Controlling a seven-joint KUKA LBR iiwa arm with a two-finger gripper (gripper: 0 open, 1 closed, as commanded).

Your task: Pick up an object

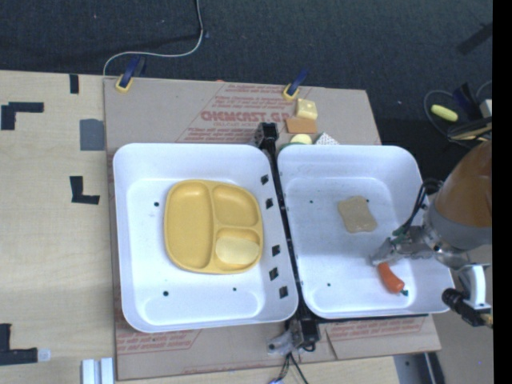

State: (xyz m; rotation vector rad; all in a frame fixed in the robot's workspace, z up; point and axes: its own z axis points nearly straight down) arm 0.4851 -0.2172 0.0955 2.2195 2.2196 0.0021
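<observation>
White plastic made up both shallow bins, set side by side on the cardboard-covered surface (240, 110) in the camera view. The left bin (140, 174) carried a yellow divided plate (214, 225), lying flat near its middle. The right bin (400, 166) held a tan flat piece (356, 214) towards its far half and a small orange object (390, 278) close to the near right corner. The arm (468, 206) reached in from the right, and its claw (392, 250) sat low just beside the orange object on its far side, apparently lined up to take it; that object looked like the likeliest target. Whether the claw stood wide or narrow could not be told, since its tips merged into a dark blur, and nothing clearly sat between them. Beyond the bins' far edge a few small blocks (302, 118) lay on the cardboard, partly hidden by the rims and hard to identify
</observation>
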